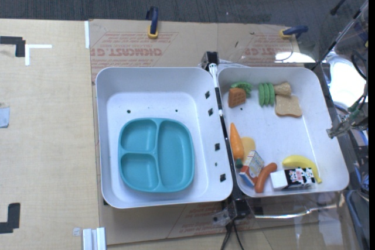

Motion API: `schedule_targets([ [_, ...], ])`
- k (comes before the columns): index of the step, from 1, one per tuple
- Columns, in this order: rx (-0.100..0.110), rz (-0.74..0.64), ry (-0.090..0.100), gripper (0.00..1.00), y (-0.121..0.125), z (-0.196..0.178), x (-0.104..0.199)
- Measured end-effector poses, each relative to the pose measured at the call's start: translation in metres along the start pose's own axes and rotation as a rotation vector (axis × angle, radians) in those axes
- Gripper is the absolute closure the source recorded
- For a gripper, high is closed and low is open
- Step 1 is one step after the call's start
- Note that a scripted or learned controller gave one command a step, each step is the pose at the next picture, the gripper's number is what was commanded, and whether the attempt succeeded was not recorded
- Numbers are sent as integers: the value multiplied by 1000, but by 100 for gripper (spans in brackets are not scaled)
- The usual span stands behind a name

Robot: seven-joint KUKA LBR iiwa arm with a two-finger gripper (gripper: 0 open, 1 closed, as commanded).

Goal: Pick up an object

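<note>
Lying in the right bin [310, 126] are small toy foods, and any of them could be picked up. All places here are told from that bin.

Red writing is printed on the cardboard sheet [193, 44] just behind the bin. It is upside down and seems to read "CHEMCAST GP", but the letters are small and this is not sure. A little carton [299, 177] with black and white cow patches is seen at the bin's near right corner. No words can be read on it.

A yellow banana [302, 162] is laid just behind the carton, with its long side running left to right along the near wall. A red sausage [265, 177] is laid at a slant by the near wall, with its upper end pointed to the right. An orange carrot [235, 142] is laid close along the left wall, pointed from back to front. Green beans [266, 93] are set near the back wall, pointed front to back. A slice of bread [288, 106] is placed just right of the beans. A brown piece with a green top [237, 95] is found in the back left corner.

Bare floor is left in the middle of the bin and along its right wall. The near wall is crowded.

A left bin [146, 82] is joined to the right bin's left wall, and a teal plate [157, 155] is held in it.
</note>
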State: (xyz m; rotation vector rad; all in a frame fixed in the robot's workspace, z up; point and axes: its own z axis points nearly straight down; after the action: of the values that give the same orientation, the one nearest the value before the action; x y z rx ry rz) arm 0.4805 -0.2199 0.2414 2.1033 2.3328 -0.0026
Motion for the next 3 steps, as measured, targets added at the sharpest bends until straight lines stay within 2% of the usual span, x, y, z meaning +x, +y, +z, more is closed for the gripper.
schedule_targets([
  [1,1,1,-2,100,3,-7,-1],
  [2,0,-135,0,100,0,-9,-3],
  [3,1,-136,-3,100,3,-15,-3],
])
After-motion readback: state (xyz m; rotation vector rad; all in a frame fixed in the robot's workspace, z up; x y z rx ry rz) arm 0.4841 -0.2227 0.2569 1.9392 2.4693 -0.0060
